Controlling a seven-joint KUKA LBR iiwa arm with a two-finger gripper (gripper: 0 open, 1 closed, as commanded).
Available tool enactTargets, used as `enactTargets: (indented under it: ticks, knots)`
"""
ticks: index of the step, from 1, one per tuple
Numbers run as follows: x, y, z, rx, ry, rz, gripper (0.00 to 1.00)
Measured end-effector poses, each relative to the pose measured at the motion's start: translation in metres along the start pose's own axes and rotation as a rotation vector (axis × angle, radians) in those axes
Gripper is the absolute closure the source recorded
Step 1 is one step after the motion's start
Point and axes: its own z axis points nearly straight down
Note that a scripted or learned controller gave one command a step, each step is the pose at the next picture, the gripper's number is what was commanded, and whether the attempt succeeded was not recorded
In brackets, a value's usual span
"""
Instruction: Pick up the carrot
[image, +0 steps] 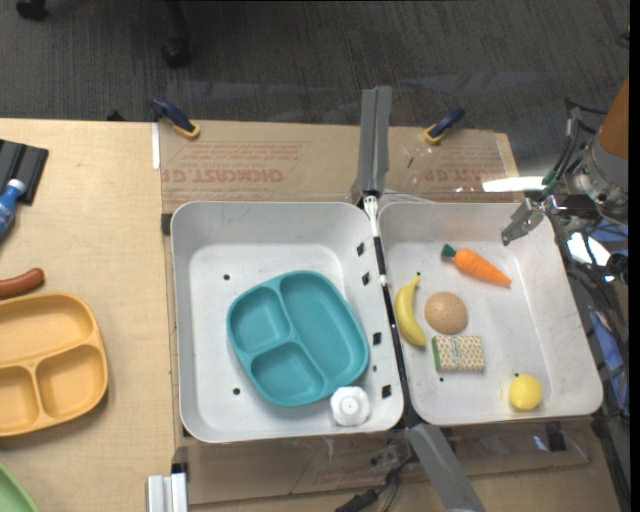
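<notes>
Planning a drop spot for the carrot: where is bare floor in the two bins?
Right bin: bare right of the carrot and above the lemon; crowded around banana, egg, sponge. Left bin: bare strip above the teal plate.

Carrot (481, 265): smooth, matt orange plastic look, green top. Both white bins (200, 300): smooth plastic, slight sheen. Teal divided plate (297, 338): glossy plastic. Table (90, 200): pale wood-grain surface, matt. Brown cardboard sheet (260, 165) behind bins: dull, printed. Hand (522, 222): grey metal, glinting.
</notes>
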Motion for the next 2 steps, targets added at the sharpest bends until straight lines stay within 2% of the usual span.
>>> enactTargets:
  ticks: [1, 2]
  knots:
    - [0.008, 0.006, 0.120, 0.001, 0.001, -0.093, 0.00]
    - [0.007, 0.006, 0.110, 0.002, 0.000, -0.092, 1.00]
